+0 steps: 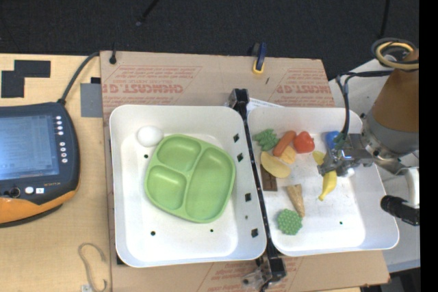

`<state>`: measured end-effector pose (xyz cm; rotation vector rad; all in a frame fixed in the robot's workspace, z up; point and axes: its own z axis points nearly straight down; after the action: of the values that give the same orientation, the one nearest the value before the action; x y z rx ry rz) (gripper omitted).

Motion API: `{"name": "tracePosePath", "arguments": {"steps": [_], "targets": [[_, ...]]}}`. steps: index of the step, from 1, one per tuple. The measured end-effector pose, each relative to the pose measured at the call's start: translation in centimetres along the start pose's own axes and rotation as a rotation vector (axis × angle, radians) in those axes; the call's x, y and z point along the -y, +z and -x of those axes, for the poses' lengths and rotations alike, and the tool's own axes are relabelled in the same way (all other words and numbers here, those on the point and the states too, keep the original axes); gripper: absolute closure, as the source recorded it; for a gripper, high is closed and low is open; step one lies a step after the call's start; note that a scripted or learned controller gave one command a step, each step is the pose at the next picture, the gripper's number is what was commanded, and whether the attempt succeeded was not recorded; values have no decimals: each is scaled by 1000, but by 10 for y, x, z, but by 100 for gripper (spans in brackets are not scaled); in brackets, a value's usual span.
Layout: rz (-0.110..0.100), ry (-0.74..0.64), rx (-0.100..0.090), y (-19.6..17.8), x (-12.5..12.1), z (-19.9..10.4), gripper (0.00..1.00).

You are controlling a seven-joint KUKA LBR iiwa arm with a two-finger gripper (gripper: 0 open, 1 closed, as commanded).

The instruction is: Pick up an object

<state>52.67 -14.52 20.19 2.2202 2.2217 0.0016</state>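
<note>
Two white bins sit side by side; the right bin [369,232] holds the toy food. Just right of the carrot [285,142], the claw [333,167] hangs over a banana [328,185]; its grip state is unclear.

The claw [337,166] hides the banana's [328,185] top end; its fingers are too blurred to tell; the blue thing [332,139] is partly covered.

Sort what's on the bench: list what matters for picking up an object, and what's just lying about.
For the job: gripper, banana, carrot, tomato, cone, green broccoli-like piece, right bin.

Lying about: green divided plate, white ball, left bin, tablet.
</note>
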Motion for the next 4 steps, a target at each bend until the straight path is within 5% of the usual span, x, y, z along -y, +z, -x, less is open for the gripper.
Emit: {"name": "tracePosePath", "arguments": {"steps": [1, 4], "targets": [[-1, 0, 0, -27, 0, 1, 100], [-2, -3, -1, -37, -66, -146, 100]]}}
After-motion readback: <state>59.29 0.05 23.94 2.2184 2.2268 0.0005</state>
